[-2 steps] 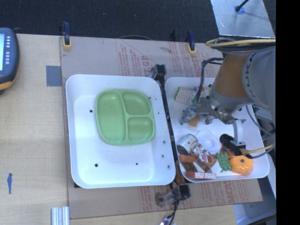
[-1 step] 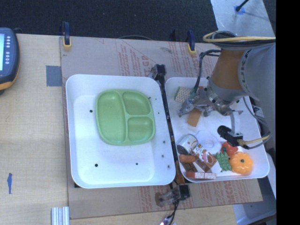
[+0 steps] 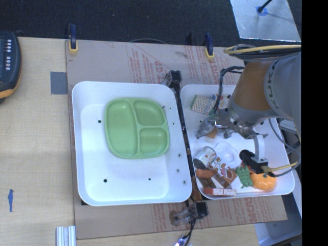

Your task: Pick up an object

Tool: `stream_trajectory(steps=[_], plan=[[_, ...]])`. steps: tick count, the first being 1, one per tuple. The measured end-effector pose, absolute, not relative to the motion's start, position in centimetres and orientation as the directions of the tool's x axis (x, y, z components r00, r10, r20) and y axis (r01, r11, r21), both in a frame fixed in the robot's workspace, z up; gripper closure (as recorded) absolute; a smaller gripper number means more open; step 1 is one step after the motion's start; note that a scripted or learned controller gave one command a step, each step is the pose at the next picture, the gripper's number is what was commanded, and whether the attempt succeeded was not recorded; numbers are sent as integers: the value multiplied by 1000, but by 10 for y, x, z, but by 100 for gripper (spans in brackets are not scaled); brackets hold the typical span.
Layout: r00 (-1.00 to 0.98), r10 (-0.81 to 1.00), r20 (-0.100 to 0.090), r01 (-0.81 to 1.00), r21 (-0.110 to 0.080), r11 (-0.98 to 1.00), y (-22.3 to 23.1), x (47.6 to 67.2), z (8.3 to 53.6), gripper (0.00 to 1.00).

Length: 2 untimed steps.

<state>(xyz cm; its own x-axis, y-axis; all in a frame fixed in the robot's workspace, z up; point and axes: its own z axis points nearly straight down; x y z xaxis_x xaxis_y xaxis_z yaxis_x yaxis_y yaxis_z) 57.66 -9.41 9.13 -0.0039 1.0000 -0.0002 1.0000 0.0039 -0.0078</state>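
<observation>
**Arm over right bin; grip state undetermined**

The metal two-finger gripper (image 3: 211, 127) hangs low in the right white bin (image 3: 287, 188); whether it grips anything cannot be told. Small mixed objects (image 3: 225, 176) crowd that bin's near end. A green divided plastic plate (image 3: 137, 127) lies in the left white bin (image 3: 87, 152) on the cardboard-covered wooden bench (image 3: 36, 152).

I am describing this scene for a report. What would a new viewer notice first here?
First, the green divided plate lying alone in the left white bin. Next, the grey arm with its orange band reaching in from the right over the right bin, where small objects crowd the near edge, among them an orange toy.
</observation>
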Motion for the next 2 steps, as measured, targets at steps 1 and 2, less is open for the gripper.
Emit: stream_trajectory(steps=[1, 2], plan=[[-6, 1000, 0, 1000, -1, 6, -103, 614, 92, 0], [-3, 1000, 0, 1000, -6, 3, -96, 600, 92, 0]])
